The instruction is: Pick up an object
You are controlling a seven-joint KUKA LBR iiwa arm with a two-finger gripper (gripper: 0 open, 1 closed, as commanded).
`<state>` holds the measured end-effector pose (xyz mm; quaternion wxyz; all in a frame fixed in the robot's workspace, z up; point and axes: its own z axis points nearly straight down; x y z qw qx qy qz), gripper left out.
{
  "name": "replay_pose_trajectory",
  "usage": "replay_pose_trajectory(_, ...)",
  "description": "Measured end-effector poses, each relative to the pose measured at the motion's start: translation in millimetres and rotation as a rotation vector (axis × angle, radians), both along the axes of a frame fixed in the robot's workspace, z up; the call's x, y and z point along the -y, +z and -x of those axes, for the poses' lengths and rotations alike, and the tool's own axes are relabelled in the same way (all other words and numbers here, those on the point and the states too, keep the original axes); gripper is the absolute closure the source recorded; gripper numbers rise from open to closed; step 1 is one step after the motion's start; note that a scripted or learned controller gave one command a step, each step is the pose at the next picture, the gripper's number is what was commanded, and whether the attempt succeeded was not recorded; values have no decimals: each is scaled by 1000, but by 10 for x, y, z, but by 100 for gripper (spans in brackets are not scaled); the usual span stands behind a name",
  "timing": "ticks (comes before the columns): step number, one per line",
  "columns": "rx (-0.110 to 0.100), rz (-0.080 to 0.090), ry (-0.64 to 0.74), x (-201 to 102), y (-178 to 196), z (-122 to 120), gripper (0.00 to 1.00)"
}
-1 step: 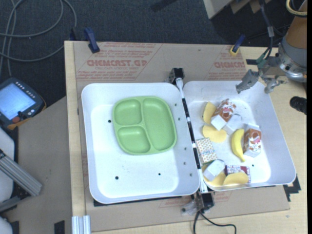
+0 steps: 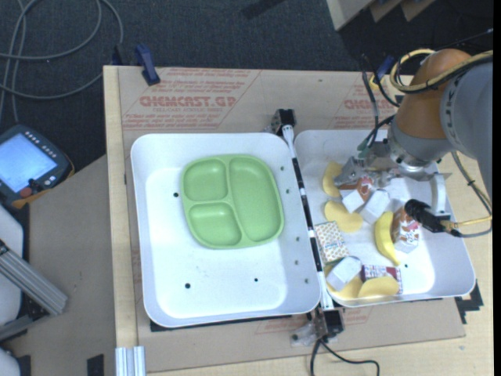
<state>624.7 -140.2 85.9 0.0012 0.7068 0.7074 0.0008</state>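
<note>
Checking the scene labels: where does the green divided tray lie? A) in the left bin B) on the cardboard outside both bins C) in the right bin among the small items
A: the green divided tray sits flat in the left bin, apart from the clutter in the right bin.

My view: a robotics lab test cell.
I see a plywood worktop (image 2: 235, 92) with two white bins (image 2: 156, 233), loose cables (image 2: 55, 22) on dark carpet, a handheld control pendant (image 2: 27, 167), and the grey-and-orange arm (image 2: 438, 100).

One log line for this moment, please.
end effector: low in right bin, over clutter | grasp: cannot tell | green tray: left bin
</note>
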Motion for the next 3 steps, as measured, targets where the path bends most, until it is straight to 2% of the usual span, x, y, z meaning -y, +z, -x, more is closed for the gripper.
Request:
replay_pose_trajectory(1,-4,-1,-2,121,-15,558,0)
replay_pose_trajectory(2,-6,-12,4,428,-11,1170,0)
replay_pose_trajectory(3,-4,-14,5,412,85,1160,100)
